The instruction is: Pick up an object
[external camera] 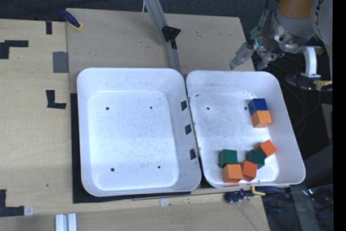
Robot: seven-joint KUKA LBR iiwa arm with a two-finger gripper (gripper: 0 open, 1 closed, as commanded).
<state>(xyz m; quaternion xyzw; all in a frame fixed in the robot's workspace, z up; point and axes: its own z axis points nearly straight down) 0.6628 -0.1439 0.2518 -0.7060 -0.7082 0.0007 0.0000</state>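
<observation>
**Open middle, crowded right and front edges**

The right bin (238,89) has open floor through its middle and left. Blocks line its right wall, blue block (258,105) touching an orange block (261,118), while a cluster (243,164) crowds the front right corner.

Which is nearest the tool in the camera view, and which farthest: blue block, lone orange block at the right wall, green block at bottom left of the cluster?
From the tool:
1. Blue block, upper right of the right bin.
2. Lone orange block, by the right wall.
3. Green block, cluster's left.
</observation>
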